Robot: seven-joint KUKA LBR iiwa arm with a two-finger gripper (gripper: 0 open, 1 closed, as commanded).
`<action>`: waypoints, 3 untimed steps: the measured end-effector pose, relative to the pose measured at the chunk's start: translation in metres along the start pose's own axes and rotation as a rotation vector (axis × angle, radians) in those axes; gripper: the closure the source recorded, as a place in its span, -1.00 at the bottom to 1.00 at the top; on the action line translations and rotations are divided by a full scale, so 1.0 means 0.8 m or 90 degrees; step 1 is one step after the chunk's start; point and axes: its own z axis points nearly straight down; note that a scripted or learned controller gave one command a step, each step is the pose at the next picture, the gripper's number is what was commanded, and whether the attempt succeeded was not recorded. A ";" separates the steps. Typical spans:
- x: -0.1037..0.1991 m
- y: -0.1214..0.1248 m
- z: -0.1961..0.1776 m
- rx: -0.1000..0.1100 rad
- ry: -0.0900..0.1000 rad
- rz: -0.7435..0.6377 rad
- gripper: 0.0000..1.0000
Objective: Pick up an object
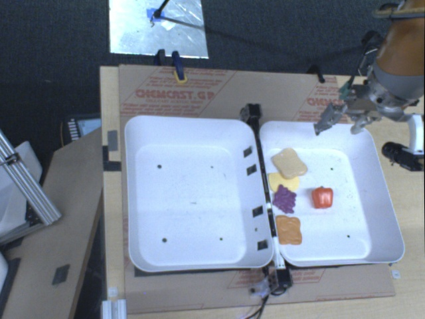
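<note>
Two shallow white bins sit side by side on the desk [199, 88], which is covered with printed cardboard. The left bin [133, 178] fills the centre-left of the frame and shows bare white floor with a few small dark dots. The right bin [372, 198] holds five small things, all gathered in its left half near the divider where the bins meet. A tan bread-shaped piece [289, 163] lies highest in the frame; just below it and touching its lower edge is a yellow piece [274, 181], partly covered by a purple grape-like cluster [285, 198] that lies just under it. Below the cluster, close to the bin's lower left corner, lies an orange-brown piece [288, 230]. A red pepper-like piece [322, 197] sits apart from the others, to their right, near the middle of the bin. The arm [402, 52] enters at the upper right of the frame, and its gripper [343, 120] hangs over the upper rim of the right bin with its two fingers spread wide and nothing between them, well apart from the things below.
</note>
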 end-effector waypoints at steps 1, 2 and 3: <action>0.047 -0.034 0.203 0.011 0.003 -0.002 -1.00; 0.043 -0.027 0.177 -0.001 0.000 0.000 1.00; 0.134 -0.017 0.103 -0.003 0.001 -0.005 1.00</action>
